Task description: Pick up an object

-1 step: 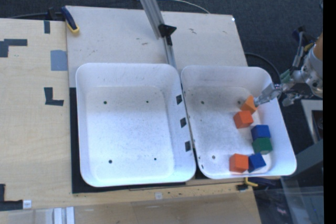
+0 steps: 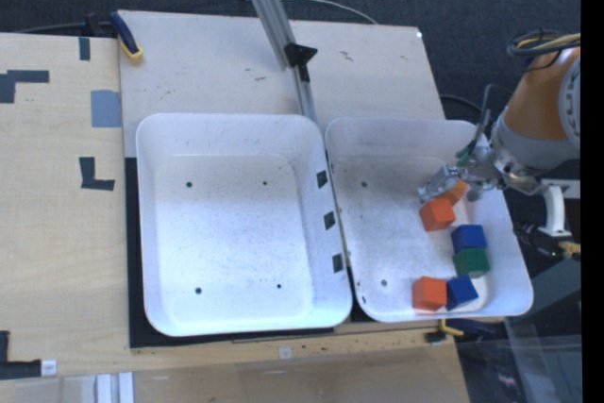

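In the right bin [image 2: 387, 156], my gripper [image 2: 444, 189] hangs low over the right side, just above an orange block [image 2: 437, 214]. Its fingers sit at that block's top edge; whether they touch or clasp it is unclear. Below it lie a blue block [image 2: 469, 236] and a green block [image 2: 471, 260] close together. Near the bin's front edge sit another orange block [image 2: 429, 293] and a second blue block [image 2: 461, 292], side by side.
The left bin [image 2: 236, 222] stands next to the right one, their rims meeting in the middle. A slanted metal rail [image 2: 269, 0] runs down toward the bins from the back. A yellow-handled clamp [image 2: 125, 35] lies at the bench's back left.
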Available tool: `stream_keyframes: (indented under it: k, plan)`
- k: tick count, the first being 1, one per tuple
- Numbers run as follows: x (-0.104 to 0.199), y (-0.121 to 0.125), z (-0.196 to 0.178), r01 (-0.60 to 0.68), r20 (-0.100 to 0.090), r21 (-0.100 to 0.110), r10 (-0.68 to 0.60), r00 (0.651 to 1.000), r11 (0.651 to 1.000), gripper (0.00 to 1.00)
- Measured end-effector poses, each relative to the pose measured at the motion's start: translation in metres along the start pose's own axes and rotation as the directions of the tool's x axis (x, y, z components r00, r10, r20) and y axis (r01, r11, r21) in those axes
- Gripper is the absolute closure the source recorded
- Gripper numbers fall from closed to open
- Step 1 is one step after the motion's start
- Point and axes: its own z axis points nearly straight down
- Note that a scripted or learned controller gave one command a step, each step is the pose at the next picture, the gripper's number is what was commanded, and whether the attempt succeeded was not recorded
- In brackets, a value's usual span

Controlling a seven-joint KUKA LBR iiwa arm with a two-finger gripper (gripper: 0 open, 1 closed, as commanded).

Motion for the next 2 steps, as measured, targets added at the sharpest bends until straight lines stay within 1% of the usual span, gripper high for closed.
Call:
stream_keyframes:
  k: [1,2]
  plan:
    - [0.015,-0.008,0.049,-0.001,0.0,-0.001,0.001,1.0,1.0,0.0]
    - [0.015,-0.007,0.037,-0.001,0.0,-0.004,0.001,1.0,1.0,1.0]
